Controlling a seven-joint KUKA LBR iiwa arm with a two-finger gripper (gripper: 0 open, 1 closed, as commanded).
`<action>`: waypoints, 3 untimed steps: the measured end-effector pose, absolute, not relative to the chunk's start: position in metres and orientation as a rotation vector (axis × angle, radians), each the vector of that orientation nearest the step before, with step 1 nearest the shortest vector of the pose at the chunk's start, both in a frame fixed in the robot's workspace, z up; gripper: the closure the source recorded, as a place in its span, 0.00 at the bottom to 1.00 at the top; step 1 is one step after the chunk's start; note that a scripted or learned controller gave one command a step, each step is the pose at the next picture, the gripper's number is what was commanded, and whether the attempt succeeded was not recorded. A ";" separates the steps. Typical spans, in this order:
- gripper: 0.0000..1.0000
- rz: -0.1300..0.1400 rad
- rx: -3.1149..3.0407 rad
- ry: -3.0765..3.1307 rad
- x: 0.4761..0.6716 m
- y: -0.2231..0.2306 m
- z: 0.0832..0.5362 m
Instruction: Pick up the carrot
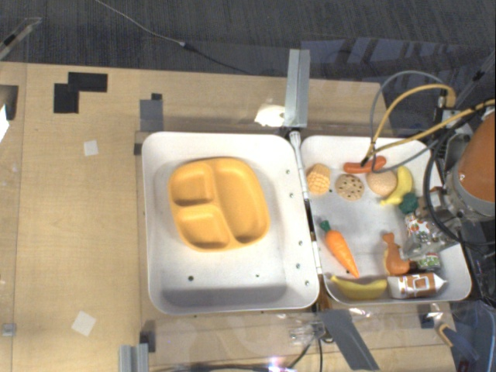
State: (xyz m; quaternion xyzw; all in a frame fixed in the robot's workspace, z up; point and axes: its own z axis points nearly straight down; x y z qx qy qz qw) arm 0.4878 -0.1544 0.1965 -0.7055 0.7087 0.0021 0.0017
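Carrot lies alone of its kind in the right bin, one of two white bins sitting side by side on the counter. It is a small toy with a smooth orange body tapering to a point and a dark green tuft at the thick end; it lies at a slant, tuft toward the bin's left wall and tip pointing toward the front edge, free of the other pieces though its tip comes near a banana. Bananas number two: one flat along the right bin's front edge, the other curved near the back right. One corn cob sits by the left wall at the back, one cookie just beside it, then one pale round bun and one red sausage toward the back edge. One orange drumstick lies near the front right, and one small carton sits in the front right corner. The left bin holds one yellow sectioned tray with three compartments. One arm hangs over the right bin's right edge amid looping cables; its hand sits low by the right wall, well apart from the carrot, and whether it is spread or pressed together cannot be told.
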 end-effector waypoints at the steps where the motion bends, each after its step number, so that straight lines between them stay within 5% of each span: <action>1: 1.00 -0.021 -2.352 2.071 0.490 -0.157 0.315; 2: 1.00 -0.022 -2.505 1.887 0.488 -0.188 0.457; 3: 1.00 0.010 -2.499 1.899 0.509 -0.149 0.286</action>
